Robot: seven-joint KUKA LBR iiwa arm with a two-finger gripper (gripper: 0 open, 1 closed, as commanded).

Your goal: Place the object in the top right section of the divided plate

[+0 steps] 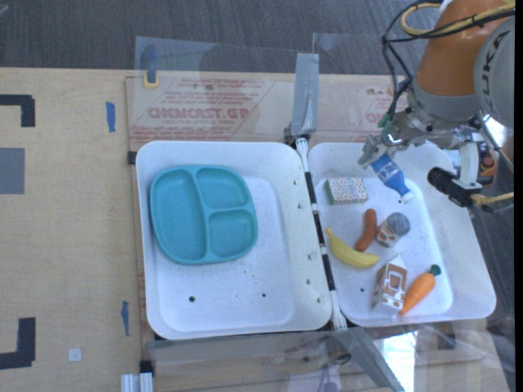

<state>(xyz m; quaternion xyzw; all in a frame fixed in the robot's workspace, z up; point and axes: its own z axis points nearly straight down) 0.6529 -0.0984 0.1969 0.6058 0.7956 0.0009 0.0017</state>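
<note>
Camera view from above finds my gripper over the back of the right bin, with a blue bottle with a white cap slanting out from just under it. Whether my jaws are clamped on that bottle or merely touching its upper end I cannot tell; my own wrist hardware hides the tips and the gap. The bottle's top end is covered by me, and its label is too small to read. The divided plate, teal, lies in the left bin, well apart from me. Near the bottle sit a speckled sponge-like block, a sausage, a small tin can, a banana, a little carton with print I cannot make out, and a carrot. Faint red lettering marks the board behind the bins, too washed out to read reliably. My orange band is cut off at the frame's top right.
</note>
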